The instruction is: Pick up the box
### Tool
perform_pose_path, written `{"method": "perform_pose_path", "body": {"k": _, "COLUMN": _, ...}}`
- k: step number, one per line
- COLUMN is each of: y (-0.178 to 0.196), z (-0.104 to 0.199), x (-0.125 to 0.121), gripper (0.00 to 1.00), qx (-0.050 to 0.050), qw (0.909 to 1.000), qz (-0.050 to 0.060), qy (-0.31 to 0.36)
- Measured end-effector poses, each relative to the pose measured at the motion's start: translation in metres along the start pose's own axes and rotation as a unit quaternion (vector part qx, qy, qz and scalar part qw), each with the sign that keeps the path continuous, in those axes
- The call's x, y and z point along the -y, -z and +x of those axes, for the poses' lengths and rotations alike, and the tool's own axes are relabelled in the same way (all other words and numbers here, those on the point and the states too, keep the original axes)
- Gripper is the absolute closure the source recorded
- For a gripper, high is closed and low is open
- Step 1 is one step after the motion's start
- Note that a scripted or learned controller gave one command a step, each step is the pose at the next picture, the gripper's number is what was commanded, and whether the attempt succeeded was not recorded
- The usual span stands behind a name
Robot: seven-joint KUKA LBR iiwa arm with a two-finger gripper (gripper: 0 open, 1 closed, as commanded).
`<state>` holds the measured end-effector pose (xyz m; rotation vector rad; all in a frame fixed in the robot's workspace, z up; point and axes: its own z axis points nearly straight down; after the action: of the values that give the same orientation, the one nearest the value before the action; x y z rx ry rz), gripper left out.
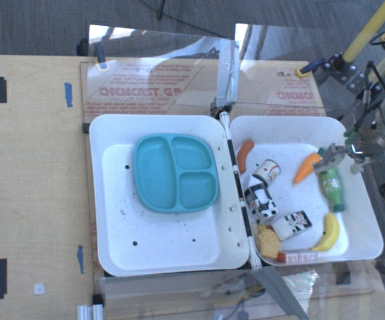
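Grey carpet runs along the back, and the pale wooden bench (32,199) carries two shallow white bins side by side with clear panels standing behind them. Left bin (112,245) has a teal divided plate (176,172) sitting toward its back, nothing touching it.

Right bin (369,235) is the messy one. The box (292,225) is a small white carton with dark print on one end, lying flat and a bit skewed near the bin's front edge, roughly mid-width. Just beside it on the left there's a waffle-looking piece (268,241), and a banana (328,233) curves along on its right. Behind it lie a black-and-white cow toy (261,201), a small can (267,172), a sausage (244,155), a carrot (306,167) and a green bottle (331,188).

Gripper (347,153) is over the right bin's back right corner, close to the carrot and bottle, well apart from the box. Can't tell what the jaws are doing, too cluttered there.
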<state>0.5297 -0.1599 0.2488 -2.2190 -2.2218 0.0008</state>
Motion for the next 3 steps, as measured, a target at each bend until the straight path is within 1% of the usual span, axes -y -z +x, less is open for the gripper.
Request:
{"method": "perform_pose_path", "body": {"k": 1, "y": -0.015, "z": -0.038, "x": 0.038, "gripper": 0.00, "qx": 0.000, "qw": 0.9983, "qz": 0.000, "qy": 0.058}}
{"method": "perform_pose_path", "body": {"k": 2, "y": 0.113, "z": -0.049, "x": 0.050, "gripper": 0.00, "qx": 0.001, "qw": 0.9984, "qz": -0.002, "qy": -0.057}}
{"method": "perform_pose_path", "body": {"k": 3, "y": 0.124, "z": -0.049, "x": 0.048, "gripper": 1.00, "qx": 0.003, "qw": 0.9984, "qz": -0.003, "qy": -0.056}}
